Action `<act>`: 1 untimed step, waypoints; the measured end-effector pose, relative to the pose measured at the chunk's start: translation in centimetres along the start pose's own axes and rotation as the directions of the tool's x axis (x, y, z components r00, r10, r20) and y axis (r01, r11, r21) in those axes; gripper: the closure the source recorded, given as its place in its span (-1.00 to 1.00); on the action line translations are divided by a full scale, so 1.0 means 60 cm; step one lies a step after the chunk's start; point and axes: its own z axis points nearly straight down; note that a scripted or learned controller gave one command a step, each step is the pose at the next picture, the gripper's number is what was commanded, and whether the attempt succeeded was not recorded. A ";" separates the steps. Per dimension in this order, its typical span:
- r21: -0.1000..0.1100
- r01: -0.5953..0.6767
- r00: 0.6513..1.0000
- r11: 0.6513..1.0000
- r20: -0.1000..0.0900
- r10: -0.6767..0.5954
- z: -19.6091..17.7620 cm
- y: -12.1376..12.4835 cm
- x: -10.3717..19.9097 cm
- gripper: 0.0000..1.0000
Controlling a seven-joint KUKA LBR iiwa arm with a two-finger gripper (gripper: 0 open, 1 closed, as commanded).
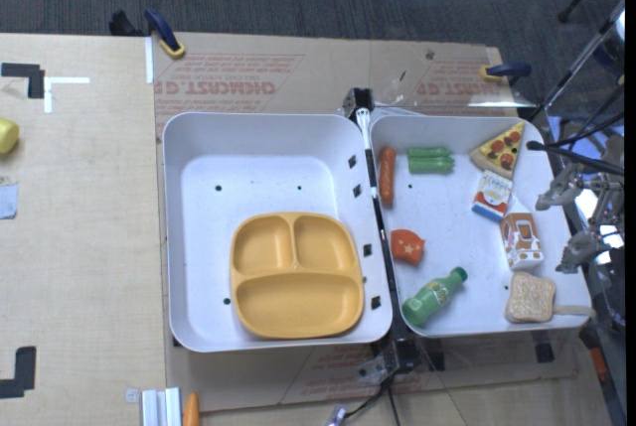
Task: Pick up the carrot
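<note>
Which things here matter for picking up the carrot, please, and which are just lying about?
For the job:
carrot
gripper

Lying about:
yellow tray
green bottle
pizza slice
toast
green pepper

**One fixed camera over the bench**

We look down at a slant from above the bench [79,245], far enough to take in both white bins: the left bin [189,215] and the right bin [467,315].

Robotics lab: clamped cardboard [298,76] on bench, white bins [199,156], toy food.
</note>
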 end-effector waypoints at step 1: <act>0.002 0.301 0.954 0.954 0.005 -0.301 -0.144 0.047 0.008 -1.00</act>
